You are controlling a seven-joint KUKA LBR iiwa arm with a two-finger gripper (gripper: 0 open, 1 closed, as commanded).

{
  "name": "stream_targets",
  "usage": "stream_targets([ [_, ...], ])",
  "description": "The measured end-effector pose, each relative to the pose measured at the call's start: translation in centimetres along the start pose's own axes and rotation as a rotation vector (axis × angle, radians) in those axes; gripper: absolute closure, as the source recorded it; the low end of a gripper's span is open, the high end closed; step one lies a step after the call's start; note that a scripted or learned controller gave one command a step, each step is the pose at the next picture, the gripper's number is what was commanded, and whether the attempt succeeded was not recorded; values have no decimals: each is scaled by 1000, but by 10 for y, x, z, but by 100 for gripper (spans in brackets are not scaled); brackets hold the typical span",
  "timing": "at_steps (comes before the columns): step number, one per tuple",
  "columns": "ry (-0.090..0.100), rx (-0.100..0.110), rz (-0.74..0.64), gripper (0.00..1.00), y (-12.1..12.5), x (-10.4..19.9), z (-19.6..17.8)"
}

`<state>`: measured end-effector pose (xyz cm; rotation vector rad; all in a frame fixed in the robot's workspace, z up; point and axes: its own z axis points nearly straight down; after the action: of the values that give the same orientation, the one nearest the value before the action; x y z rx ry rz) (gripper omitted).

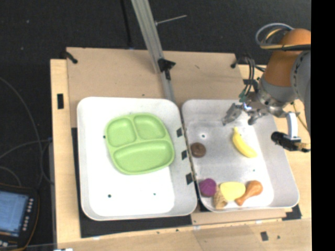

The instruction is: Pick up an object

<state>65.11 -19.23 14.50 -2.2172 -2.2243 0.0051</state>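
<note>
The right bin (220,114) holds a yellow banana (243,143), a small brown round piece (198,149), a purple piece (208,186), a pale yellow block (231,190), a tan cone-like piece (219,200) and an orange-brown drumstick (249,191). My gripper (240,115) hangs over the bin's far right part, just above and behind the banana. Its fingers are spread apart, with nothing between them. The grey arm with its orange band (285,56) comes in from the right.
The left bin (94,192) holds a green divided plate (140,143). A metal pole (149,35) rises from the bench behind the bins. A tablet (15,213) lies at the lower left, off the bench.
</note>
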Motion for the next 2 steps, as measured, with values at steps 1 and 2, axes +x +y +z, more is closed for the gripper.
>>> stream_targets([
  [1, -3, -8, -2, 100, 2, -1, -15],
  [2, -2, -11, 0, 100, -2, -2, -80],
])
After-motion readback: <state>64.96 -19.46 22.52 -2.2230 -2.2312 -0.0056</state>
